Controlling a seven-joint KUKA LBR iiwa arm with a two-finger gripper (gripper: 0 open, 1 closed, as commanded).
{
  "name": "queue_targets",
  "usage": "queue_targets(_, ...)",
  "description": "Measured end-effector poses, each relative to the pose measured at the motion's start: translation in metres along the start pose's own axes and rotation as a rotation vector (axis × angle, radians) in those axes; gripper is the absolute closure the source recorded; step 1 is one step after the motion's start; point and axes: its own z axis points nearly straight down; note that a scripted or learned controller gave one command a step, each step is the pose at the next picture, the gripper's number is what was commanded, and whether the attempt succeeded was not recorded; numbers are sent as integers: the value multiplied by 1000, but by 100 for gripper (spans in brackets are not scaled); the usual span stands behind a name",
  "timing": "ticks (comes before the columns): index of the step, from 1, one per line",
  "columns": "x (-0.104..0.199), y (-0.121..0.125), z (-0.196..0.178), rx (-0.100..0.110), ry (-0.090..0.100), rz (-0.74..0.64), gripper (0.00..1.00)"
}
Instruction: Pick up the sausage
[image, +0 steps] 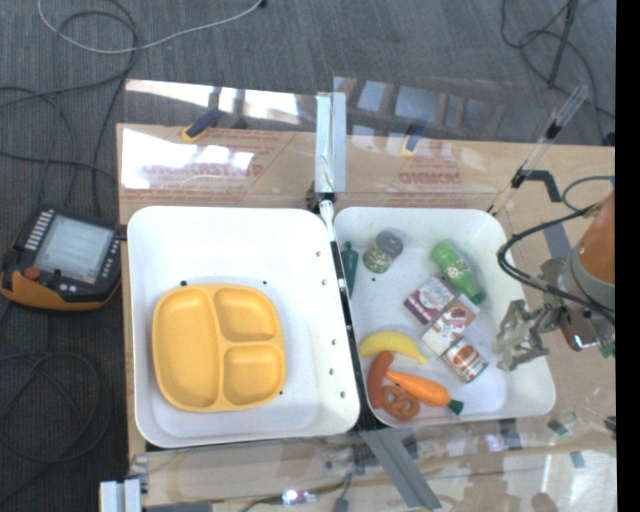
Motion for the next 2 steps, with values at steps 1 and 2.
queue_targets(1,-9,0,-46,-1,-3,-260,100)
queue_targets(2,-22,-1,13,-3,-1,-14,100)
